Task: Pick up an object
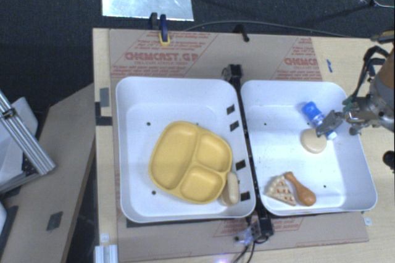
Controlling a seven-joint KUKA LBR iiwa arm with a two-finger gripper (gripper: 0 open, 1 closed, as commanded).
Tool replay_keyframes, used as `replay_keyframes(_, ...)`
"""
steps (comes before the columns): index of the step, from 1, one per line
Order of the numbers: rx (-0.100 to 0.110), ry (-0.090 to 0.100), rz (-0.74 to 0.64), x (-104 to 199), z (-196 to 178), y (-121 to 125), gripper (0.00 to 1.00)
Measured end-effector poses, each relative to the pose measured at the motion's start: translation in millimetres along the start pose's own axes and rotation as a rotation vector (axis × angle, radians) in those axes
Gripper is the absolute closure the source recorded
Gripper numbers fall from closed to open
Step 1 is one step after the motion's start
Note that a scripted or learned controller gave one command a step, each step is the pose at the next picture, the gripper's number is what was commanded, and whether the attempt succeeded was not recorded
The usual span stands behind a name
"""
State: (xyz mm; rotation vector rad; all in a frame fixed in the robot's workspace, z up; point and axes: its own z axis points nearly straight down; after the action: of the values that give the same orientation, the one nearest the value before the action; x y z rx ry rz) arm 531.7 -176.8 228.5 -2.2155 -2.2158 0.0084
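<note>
The right bin (355, 163) holds a small blue bottle (312, 112) near its far right, with a round cream piece (313, 144) just in front of it. A waffle wedge (279, 189) and a brown drumstick (301, 190) lie side by side at the bin's front. My gripper (331, 125) reaches in over the right rim and hangs low, right beside the blue bottle and just above the cream piece. Nothing shows as held in it.
In the left bin (133, 132) lies a yellow divided plate (188, 160), with a beige bread roll (231, 188) against its right edge. A black divider (244, 150) separates the bins. The arm's wrist (376, 104) covers the right bin's far right corner.
</note>
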Motion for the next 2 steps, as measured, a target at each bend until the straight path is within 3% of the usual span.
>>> replay_keyframes(1, -0.011, -0.002, -0.003, 0, -6, 2, 0.0)
replay_keyframes(2, -0.007, -0.001, -0.002, 7, 55, 4, 0.0)
